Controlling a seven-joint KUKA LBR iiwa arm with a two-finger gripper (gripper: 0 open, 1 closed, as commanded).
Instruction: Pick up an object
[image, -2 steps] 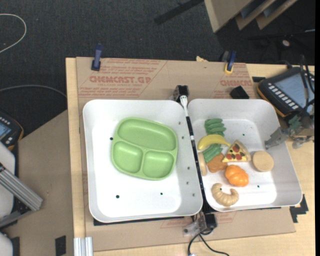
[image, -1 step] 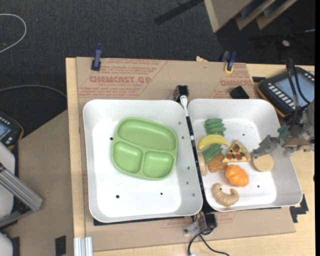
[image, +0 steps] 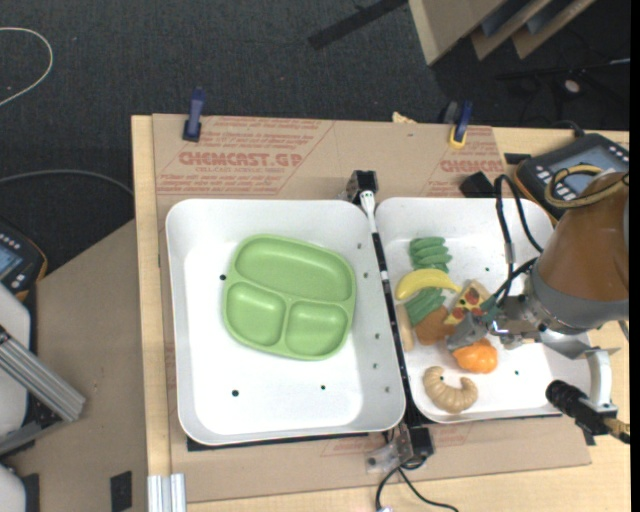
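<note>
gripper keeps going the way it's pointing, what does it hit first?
Likely the orange toy fruit directly under the gripper, with the croissant beyond it; depth is hard to judge from this slanted view.

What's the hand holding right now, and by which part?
Cannot be told: the hand sits low over the small orange round toy fruit, but no grasp is visible.

Even, bright overhead light, mild glare on the white bins (image: 200, 330), soft shadows beside them, slight overall softness.
</note>
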